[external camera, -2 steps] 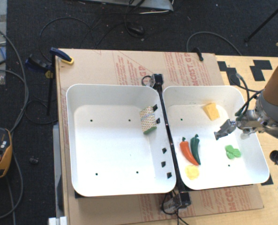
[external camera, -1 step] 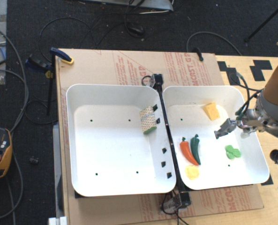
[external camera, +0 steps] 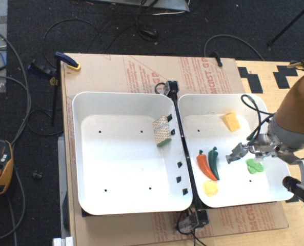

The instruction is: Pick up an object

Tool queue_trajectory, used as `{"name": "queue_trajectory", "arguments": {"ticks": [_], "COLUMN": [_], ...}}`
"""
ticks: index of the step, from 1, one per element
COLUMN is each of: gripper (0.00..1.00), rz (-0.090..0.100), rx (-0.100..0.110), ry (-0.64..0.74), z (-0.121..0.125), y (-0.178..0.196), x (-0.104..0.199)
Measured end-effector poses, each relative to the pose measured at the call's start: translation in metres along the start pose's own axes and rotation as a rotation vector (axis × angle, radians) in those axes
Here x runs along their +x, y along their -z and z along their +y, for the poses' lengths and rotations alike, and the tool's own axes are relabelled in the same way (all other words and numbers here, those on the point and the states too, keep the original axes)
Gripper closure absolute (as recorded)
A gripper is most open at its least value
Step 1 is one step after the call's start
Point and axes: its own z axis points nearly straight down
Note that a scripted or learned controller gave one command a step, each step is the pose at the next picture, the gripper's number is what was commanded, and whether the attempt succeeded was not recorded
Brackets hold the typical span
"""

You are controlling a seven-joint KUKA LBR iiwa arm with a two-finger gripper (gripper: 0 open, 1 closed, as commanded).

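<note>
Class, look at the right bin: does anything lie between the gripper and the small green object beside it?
Nothing visible does. The gripper hangs over the right bin, and the green object lies just beside it on bare bin floor. The orange pepper and dark green pepper lie on the gripper's other side.

Both white bins (external camera: 126, 158) look like smooth matt plastic. Bench top (external camera: 141, 70) under them is plain brown cardboard w/ red print, dull. Red chili pepper (external camera: 205, 167) & green one (external camera: 213, 163) in right bin look plastic, slightly glossy. Floor (external camera: 28, 29) looks like dark, rough carpet.
</note>
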Motion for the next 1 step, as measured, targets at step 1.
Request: {"name": "queue_trajectory", "arguments": {"ticks": [1], "gripper": [0.0], "rz": [0.0], "rx": [-0.001], "ry": [0.0], "z": [-0.0078], "y": [-0.0487], "x": [0.0067]}}
